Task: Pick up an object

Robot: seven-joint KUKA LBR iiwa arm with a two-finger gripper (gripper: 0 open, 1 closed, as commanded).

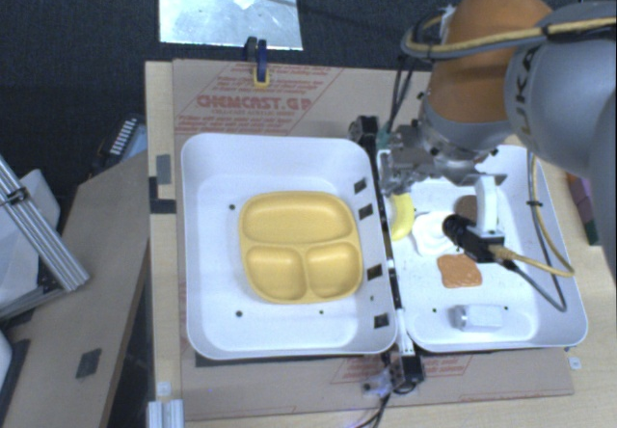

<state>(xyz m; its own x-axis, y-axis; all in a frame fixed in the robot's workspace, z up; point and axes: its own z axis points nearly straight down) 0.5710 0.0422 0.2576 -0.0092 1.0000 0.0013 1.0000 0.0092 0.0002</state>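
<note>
A yellow three-compartment plastic tray [296,246] lies in the left shallow white bin [207,224], left of the grey arm [501,69].

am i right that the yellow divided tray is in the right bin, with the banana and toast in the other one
Not quite. The camera view shows the yellow divided tray lying in the left bin, not the right. The banana and toast are in the other one, the right bin.
</note>
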